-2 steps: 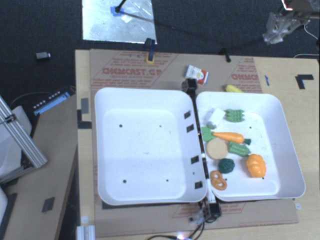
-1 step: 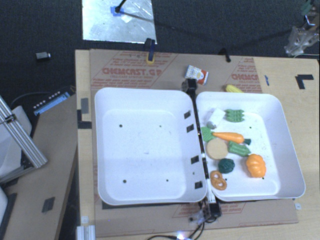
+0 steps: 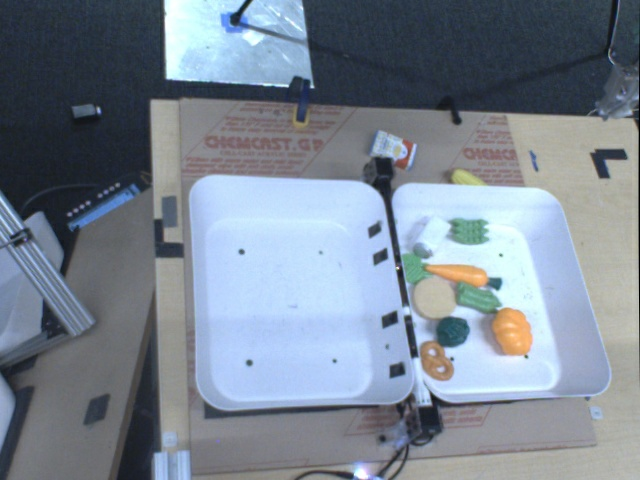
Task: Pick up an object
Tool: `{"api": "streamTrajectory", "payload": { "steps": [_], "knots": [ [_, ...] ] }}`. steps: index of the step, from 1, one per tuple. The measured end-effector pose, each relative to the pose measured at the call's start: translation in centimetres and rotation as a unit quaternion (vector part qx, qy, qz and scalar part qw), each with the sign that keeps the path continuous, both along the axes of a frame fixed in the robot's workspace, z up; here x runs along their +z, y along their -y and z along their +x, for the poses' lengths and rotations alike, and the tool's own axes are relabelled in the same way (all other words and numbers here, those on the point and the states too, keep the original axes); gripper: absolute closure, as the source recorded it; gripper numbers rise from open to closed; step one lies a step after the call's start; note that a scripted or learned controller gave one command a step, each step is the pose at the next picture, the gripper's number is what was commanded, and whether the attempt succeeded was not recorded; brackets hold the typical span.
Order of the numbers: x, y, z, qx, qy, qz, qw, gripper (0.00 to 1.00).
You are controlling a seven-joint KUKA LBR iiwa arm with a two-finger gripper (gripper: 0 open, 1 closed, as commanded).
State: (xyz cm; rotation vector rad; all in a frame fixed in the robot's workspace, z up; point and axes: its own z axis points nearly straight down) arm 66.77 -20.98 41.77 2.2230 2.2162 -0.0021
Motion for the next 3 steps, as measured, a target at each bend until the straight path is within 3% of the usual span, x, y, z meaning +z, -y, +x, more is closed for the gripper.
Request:
{"api": "streamTrajectory", "payload": {
  "steps": [1, 2, 3],
  "knots": [
    [10.2, -6.4, 0.1, 0.006, 0.007, 0.0005, 1.0000, 1.00],
    [7.2, 0.0, -0.7, 0.000, 0.000, 0.0002, 1.0000, 1.00],
    [6.4, -2.7, 0.1, 0.004, 0.001, 0.0011, 1.0000, 1.00]
  ]
}}
